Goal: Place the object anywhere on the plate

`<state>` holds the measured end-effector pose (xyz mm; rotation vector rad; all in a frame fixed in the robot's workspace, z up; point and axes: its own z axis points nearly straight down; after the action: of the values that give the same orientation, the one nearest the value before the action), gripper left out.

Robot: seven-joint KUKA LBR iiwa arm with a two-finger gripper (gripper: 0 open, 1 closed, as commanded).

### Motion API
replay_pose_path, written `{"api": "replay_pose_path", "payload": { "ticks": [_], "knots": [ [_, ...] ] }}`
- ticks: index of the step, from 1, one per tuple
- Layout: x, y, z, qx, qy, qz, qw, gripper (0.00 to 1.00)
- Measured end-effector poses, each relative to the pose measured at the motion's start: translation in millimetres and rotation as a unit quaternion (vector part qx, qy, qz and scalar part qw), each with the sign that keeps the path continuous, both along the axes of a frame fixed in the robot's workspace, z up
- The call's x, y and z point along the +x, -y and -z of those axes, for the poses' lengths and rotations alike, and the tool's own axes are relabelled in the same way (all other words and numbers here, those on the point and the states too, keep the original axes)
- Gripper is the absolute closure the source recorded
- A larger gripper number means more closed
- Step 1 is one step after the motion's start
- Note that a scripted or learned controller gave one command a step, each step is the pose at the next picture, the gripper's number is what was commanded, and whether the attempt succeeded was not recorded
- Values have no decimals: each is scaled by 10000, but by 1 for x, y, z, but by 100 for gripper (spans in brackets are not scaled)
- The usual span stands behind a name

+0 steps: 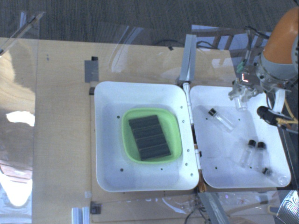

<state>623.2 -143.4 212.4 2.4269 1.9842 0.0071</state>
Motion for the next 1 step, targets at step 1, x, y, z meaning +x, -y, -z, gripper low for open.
{"api": "replay_pose_path", "payload": {
  "ticks": [1],
  "knots": [
    [-8, -108, 10, 10, -19, -698, 9976, 100]
  ]
}}
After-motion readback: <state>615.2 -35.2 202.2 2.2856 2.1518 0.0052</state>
